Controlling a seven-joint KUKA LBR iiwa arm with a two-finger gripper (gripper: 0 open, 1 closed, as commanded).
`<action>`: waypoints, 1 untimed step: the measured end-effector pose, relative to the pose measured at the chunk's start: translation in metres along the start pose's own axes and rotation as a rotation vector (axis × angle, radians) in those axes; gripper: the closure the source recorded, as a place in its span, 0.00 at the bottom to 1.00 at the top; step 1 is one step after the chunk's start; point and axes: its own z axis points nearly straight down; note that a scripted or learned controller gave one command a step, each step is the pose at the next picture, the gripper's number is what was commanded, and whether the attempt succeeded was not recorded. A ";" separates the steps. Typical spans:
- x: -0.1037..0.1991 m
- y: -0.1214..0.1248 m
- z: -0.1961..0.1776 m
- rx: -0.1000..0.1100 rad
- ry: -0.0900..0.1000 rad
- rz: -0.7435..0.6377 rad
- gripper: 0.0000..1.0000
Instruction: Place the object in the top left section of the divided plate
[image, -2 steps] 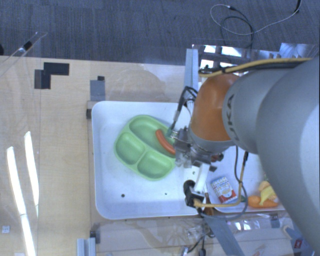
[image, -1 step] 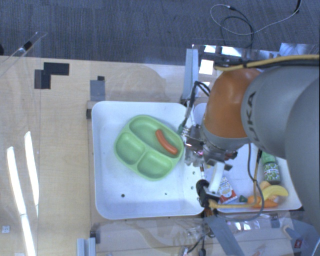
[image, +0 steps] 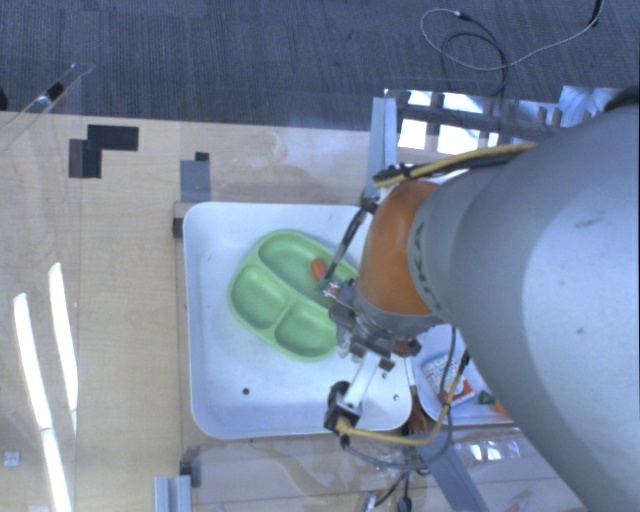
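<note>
Camera view above the desk: the tool (image: 333, 291) hangs at the right rim of the green divided plate (image: 262, 296) in the left white bin (image: 215, 400). Whether it is open or closed cannot be told beneath the wrist. A small orange-red object (image: 318, 268) lies just up and left of it, seemingly inside the plate's upper section. The grey arm (image: 540, 300) blocks the view from the right.

Reaches in from the right with a thick grey arm (image: 540, 260), looming large and close beneath the camera. Tapers leftward through the orange band (image: 390, 255) into the wrist (image: 378, 328), tilted steeply down and toward the left. Ends in the gripper (image: 338, 295) at the wrist's lower left edge, largely hidden under band and wrist, so cannot be judged spread or closed.
</note>
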 end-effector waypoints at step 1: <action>0.003 0.001 0.029 -0.005 0.005 -0.336 1.00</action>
